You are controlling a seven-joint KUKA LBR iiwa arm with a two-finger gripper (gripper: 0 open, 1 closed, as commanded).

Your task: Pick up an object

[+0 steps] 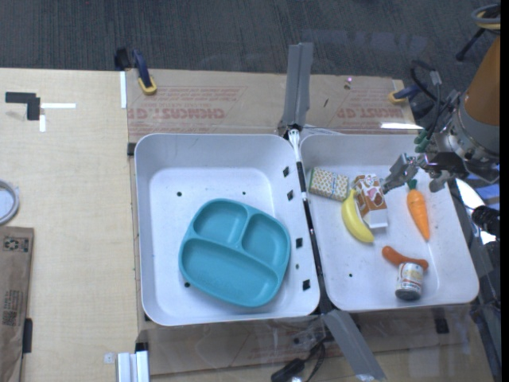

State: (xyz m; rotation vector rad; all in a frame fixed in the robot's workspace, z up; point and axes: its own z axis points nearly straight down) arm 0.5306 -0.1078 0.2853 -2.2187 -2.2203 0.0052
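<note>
The carrot (418, 212) lies lengthwise in the right bin (469, 289), near its far right side, its leafy end pointing up toward the gripper (417, 173). The gripper hangs just above that top end with its two fingers spread, one toward the small carton (371, 197) and one toward the bin's right wall, and nothing sits between them. Since it is the nearest thing below the fingers, the carrot looks like the likely target, though that is a judgement.

To the carrot's left stands the small carton, touching a banana (355, 218) that curves down beside it. Farther left, near the wall between the bins, is a wafer-like block (328, 183). Below the carrot lies a small orange sausage-shaped piece (404, 256), and just under it a little can (409, 281) on its side. The left bin (159, 157) holds a teal divided plate (235, 251).

The main risk is the carrot's shape: it tapers and is rounded, so fingers closing near the thin top could squeeze it out sideways or catch only the green tip. The left finger is close to the carton, so a descent slightly off line could land on the carton or nudge it into the banana. The right finger is near the bin wall and could strike it.
</note>
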